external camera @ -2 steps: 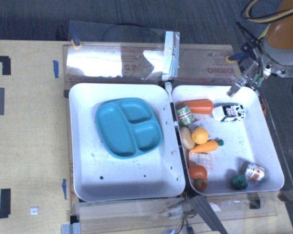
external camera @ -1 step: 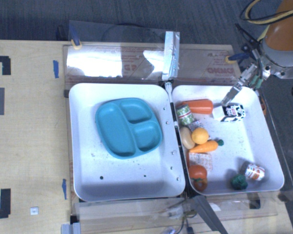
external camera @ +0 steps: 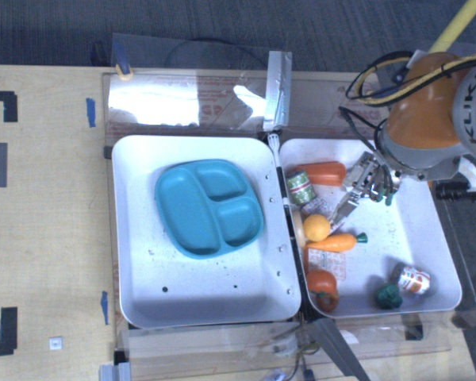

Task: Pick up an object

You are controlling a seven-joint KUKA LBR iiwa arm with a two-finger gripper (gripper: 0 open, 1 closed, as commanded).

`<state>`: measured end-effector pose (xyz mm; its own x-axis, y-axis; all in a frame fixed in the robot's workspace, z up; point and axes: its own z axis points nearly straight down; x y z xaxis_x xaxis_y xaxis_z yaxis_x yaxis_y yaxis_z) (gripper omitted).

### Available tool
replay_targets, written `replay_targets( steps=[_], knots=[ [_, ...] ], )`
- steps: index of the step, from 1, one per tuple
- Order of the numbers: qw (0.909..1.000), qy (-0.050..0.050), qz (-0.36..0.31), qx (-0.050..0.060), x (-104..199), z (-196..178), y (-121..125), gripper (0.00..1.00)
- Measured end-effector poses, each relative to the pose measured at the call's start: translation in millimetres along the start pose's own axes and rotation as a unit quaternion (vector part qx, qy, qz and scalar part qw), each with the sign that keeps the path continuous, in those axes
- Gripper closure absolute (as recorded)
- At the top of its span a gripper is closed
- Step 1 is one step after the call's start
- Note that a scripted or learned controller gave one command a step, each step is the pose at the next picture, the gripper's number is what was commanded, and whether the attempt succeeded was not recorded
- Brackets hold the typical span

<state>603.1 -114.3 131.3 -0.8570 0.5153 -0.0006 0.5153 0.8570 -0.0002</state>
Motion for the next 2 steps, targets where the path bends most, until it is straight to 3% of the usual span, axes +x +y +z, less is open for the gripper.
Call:
replay_targets(
  steps=[1, 2],
  knots=[
    [0.998, -0.005, -0.063, -0.002, 62, 43, -20, 0.0],
    [0.999, 0.001, 0.045, 0.0, 95, 16, -35, 0.0]
  ],
)
